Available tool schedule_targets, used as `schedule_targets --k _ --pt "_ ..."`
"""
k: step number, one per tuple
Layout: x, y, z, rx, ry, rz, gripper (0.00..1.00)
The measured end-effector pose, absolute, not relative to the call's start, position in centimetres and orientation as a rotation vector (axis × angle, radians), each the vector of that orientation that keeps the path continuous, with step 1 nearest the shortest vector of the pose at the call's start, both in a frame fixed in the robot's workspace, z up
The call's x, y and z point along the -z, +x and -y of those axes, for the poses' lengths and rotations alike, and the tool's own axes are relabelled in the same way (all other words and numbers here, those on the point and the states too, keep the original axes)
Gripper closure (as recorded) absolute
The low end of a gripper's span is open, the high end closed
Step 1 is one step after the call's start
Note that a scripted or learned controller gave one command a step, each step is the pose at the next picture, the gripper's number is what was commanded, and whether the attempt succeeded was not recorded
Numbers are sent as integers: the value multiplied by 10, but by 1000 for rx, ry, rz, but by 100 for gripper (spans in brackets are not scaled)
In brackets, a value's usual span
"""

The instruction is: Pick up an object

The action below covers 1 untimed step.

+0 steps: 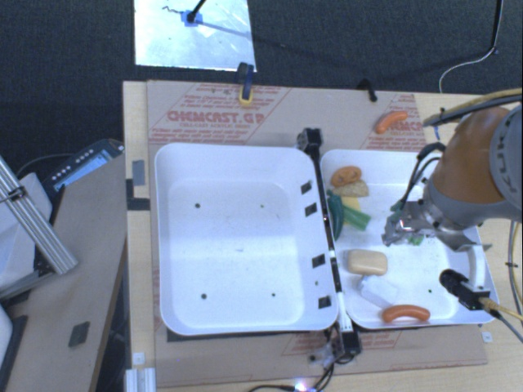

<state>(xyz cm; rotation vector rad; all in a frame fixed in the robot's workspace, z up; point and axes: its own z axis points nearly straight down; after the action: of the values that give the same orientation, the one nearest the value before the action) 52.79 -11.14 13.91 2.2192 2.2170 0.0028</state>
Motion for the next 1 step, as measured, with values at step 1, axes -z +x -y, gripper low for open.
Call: schedule_targets --k 1 --pt "-102 501 97 -19 2201 -2198 100"
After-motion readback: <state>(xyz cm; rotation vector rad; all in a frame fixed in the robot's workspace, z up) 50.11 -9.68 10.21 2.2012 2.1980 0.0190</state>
